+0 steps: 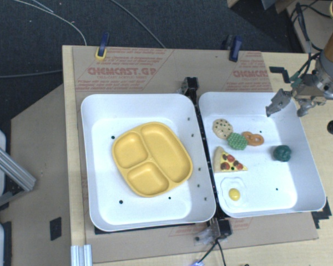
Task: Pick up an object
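Starting nearest the camera in the right bin, a toy fried egg lies by the near-left corner, with a pizza slice just beyond it. Farther in sit a green waffle-like piece touching a small orange ring, a cookie just behind them, and a dark green lump apart on the right. The left bin holds a yellow divided plate. At the far right edge of the right bin the end effector hangs with its two fingers spread apart and nothing between them.

Judging the risks: the pieces are flat and small, so a descent slightly off centre could close on bare bin floor or pinch an edge and flip the item away. The green piece and ring touch, so a grasp there might nudge both or catch neither. The green lump looks rounded and could roll out as the fingers shut. Working close to the bin wall, a finger might strike the rim.
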Tool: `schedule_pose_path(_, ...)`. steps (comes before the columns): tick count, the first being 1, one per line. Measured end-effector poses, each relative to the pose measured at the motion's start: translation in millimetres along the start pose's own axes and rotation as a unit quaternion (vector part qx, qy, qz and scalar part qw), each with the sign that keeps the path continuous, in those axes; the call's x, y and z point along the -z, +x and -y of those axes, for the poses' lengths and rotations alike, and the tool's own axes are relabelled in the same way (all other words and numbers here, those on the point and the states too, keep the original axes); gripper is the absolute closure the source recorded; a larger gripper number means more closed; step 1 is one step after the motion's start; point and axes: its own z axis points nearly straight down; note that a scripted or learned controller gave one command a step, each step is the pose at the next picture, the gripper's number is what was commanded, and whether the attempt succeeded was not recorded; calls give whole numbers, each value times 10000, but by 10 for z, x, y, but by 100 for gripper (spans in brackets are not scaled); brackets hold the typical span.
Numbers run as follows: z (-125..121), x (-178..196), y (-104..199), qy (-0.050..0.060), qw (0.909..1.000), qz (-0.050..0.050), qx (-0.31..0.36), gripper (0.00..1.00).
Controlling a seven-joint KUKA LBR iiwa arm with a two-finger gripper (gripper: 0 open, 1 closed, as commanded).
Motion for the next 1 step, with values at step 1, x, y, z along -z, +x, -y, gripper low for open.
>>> schedule_pose_path(1, -23, 83, 8, -71, 10000, 12, 17, 0)
